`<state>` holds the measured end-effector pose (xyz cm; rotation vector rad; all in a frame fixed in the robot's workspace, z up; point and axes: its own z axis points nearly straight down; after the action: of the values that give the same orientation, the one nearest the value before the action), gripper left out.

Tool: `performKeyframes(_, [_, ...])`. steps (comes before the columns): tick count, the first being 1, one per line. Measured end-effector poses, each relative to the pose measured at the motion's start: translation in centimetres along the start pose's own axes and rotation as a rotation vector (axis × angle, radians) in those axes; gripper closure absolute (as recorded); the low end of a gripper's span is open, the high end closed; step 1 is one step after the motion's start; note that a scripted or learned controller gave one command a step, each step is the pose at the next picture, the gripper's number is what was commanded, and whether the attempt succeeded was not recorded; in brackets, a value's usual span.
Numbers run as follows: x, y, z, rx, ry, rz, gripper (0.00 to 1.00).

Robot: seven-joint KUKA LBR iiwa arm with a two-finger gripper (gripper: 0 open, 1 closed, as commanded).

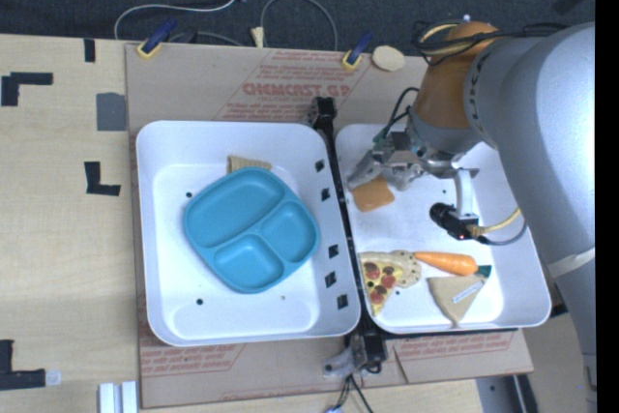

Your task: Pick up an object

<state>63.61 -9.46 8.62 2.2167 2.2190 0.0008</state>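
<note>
Arm bent low over right bin, hand just above tan block, grip seemingly empty, finger state unclear.

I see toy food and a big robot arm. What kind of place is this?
Probably a robot lab or test bench. A grey arm reaches over two white bins clamped onto cardboard, with a toy carrot, pizza slice and blue plate for practice.

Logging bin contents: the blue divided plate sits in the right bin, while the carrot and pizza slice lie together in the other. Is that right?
Not quite. The camera view shows the blue plate in the left bin, not the right. The carrot and pizza slice do lie together in the other bin, the right bin, near its front edge.
</note>
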Motion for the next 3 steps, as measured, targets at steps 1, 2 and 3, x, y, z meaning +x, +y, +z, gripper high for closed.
performKeyframes(1, [-0.1, 1.2, 0.1, 0.003, 0.003, -0.001, 0.0])
performKeyframes(2, [0.0, -0.1, 0.0, -0.001, 0.001, 0.0, 0.0])
performKeyframes(3, [-0.1, 0.2, -1.5, -0.009, 0.001, 0.001, 1.0])
